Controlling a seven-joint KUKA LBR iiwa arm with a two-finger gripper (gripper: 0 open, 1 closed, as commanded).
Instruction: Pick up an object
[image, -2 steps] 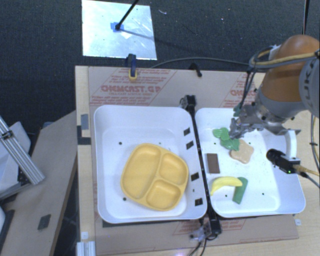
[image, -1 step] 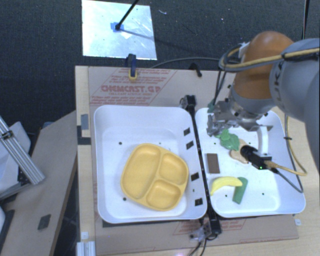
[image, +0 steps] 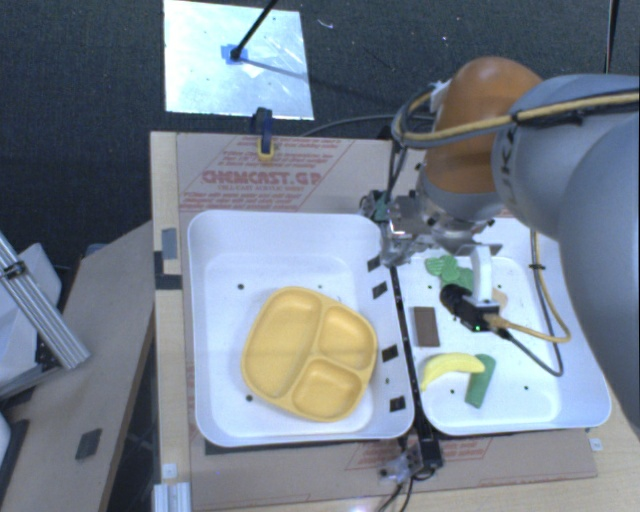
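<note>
Gripper (image: 452, 252) hangs over the far part of the right bin (image: 565, 405), just above a light green piece (image: 441, 267); whether it is wide or narrow I cannot tell, and nothing shows held in it; on the surface (image: 120, 300), the left bin (image: 203, 300) holds a yellow divided plate (image: 310, 352) lying flat near its middle; in the right bin, a brown block (image: 426, 326) lies close to the left wall; nearer the front, a yellow banana (image: 452, 368) lies just beside a dark green bar (image: 480, 380) to its right.
</note>
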